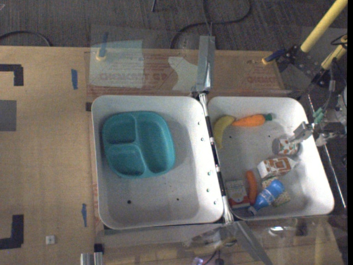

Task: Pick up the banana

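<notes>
Blue bottle [269, 194] lies near the right bin's [314, 203] front wall, beside a small red-and-white carton [236, 192], with a milk carton [275, 167] just behind. Farther back, the gripper [298, 134] sits by the right wall over a small can [285, 146]; its opening cannot be told. Well apart to the left, the banana [222, 128] lies against the divider, open floor between, the carrot [252, 120] just beside it at the far wall. A teal divided plate [138, 143] rests in the left bin [105, 203]
</notes>
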You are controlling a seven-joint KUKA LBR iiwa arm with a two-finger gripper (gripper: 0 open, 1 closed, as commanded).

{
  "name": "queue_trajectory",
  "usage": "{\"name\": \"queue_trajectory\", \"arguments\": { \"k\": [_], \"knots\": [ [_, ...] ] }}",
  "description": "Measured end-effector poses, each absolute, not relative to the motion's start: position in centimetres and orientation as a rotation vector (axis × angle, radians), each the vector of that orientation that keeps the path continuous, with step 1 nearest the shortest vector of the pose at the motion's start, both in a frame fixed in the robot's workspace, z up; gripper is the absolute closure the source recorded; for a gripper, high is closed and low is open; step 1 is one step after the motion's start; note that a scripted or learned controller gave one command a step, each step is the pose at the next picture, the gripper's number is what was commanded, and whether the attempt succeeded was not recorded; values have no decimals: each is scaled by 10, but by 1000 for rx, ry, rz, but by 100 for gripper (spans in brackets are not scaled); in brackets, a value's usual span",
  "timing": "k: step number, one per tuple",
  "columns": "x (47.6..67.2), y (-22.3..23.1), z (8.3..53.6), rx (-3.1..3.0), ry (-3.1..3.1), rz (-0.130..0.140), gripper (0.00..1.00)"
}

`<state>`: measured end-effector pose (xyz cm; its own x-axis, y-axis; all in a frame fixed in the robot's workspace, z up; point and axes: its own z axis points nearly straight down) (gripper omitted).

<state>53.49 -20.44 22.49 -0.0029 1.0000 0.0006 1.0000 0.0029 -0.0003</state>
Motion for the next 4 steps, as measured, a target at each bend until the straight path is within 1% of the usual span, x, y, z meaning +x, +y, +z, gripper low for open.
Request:
{"name": "queue_trajectory", "arguments": {
  "k": [1,2,3,4],
  "knots": [
    [498,-149,152,-1945,-2464,0,0],
    [493,-148,111,-1860,-2580,-16,0],
    [556,-124,88,-1443,-2806,-7,0],
    [558,-127,101,-1454,-2810,-10,100]
  ]
}}
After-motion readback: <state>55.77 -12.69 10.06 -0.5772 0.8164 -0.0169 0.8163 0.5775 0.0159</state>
